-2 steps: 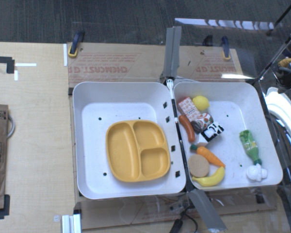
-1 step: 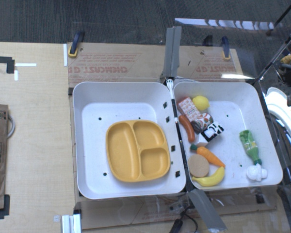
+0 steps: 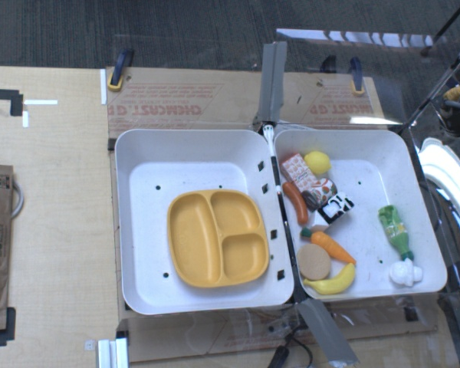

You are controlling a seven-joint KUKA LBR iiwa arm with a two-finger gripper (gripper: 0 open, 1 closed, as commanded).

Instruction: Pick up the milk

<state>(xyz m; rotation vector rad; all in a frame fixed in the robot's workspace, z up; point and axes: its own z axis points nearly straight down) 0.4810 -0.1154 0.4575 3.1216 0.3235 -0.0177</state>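
The milk [image 3: 336,207] I am after is a small black-and-white carton with a cow-hide pattern, lying tipped on its side. It rests in the right bin, left of centre, at about ten o'clock from that bin's middle, among other items.

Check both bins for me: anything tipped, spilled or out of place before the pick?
No spill or damage that I can see. The milk carton with its cow pattern lies on its side in the right bin, packed against the hot dog and carrot. The green bottle lies flat too. The yellow tray sits slightly askew in the left bin.
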